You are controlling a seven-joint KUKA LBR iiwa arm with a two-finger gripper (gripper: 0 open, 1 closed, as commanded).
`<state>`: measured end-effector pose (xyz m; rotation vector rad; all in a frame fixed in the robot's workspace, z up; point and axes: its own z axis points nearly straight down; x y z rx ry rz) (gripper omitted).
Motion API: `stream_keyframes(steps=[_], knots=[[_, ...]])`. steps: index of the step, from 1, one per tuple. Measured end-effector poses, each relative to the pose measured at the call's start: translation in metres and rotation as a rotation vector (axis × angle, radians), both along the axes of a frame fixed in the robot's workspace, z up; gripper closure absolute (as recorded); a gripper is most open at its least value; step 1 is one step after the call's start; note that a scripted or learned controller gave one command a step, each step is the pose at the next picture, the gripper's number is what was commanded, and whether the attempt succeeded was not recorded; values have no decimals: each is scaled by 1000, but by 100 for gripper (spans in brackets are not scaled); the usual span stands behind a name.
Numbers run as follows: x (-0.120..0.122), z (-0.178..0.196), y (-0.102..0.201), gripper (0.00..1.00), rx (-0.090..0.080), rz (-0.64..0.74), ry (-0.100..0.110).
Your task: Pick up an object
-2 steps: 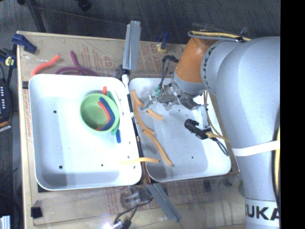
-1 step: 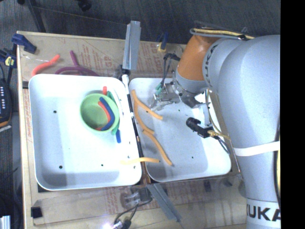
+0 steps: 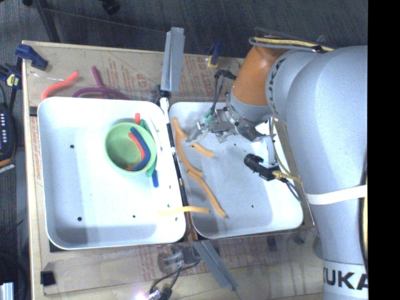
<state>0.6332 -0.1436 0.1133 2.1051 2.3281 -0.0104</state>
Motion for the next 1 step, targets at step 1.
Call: stream_keyframes(steps=[1], knots=[[-13, -21, 9, 0, 5, -2, 0]])
